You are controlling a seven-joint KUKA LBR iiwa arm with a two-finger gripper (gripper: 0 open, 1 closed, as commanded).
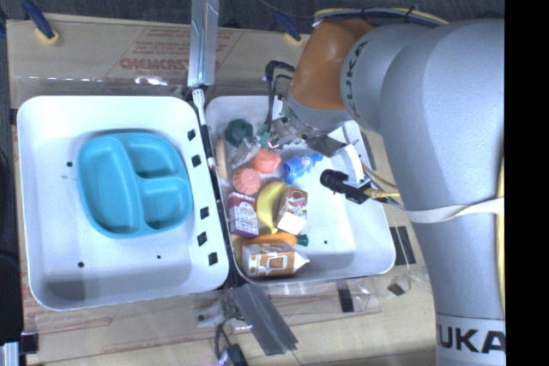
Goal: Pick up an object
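The grey arm [429, 141] fills the right of the view and bends down into the right bin [369, 240], its orange band [322, 73] standing directly above the wrist; the jaws [276, 133] sit low at the far end of the bin's pile, and whether they are wide, narrow or closed on anything cannot be told from here, since the wrist covers them. No object can be seen between them, so the pick looks not yet made. The left bin [51, 210], well away to the left of the jaws, carries only a blue divided tray [133, 182] and is not in the way. The likely targets lie just on the near side of the jaws: a dark green piece [239, 131] just beside them, a red ball-like item [267, 161] and a pink one [247, 180], and a blue item [300, 165]. Nearer the camera lie a yellow banana [271, 203], a dark red packet [243, 214] and an orange carton [273, 260]. The things are crowded and touching, so a good descent should settle on one raised, rounded item, straddle it clear of its neighbours, and stay off the divider wall [206, 176] between the bins.
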